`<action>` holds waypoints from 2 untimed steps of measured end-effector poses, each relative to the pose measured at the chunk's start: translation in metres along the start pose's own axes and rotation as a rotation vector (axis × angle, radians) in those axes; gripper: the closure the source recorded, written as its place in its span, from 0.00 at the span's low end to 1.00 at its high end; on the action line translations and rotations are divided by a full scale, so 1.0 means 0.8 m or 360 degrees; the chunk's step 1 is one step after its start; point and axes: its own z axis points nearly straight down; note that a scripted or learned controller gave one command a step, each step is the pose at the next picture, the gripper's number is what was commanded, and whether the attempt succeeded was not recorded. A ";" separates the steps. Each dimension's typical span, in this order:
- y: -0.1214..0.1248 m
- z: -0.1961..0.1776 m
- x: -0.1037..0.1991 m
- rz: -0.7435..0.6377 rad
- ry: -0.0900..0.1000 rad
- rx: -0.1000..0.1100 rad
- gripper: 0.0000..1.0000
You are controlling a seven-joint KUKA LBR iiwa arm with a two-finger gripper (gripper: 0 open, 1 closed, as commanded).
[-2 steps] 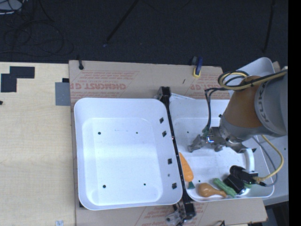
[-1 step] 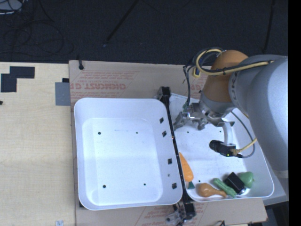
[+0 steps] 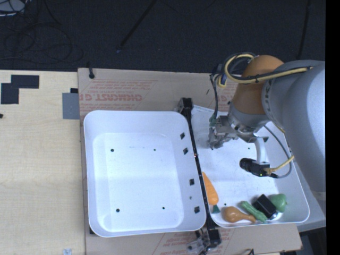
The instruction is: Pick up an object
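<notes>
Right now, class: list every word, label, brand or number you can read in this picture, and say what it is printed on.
"CHEMCRAFT, CO": my best reading of the red print on the cardboard sheet behind the left bin; it is upside down and blurred, so uncertain.
Red print on the cardboard along the near edge: too blurred to read.

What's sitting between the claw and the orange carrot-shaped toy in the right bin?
Nothing: in the camera view, the stretch between the claw and the orange carrot-shaped toy is bare white floor of the right bin.
</notes>
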 end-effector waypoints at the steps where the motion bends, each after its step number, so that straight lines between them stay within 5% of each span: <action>1: -0.006 -0.182 0.093 -0.0012 0.0004 -0.0028 1.00; 2: -0.076 -0.108 0.052 0.0007 -0.0001 0.0011 1.00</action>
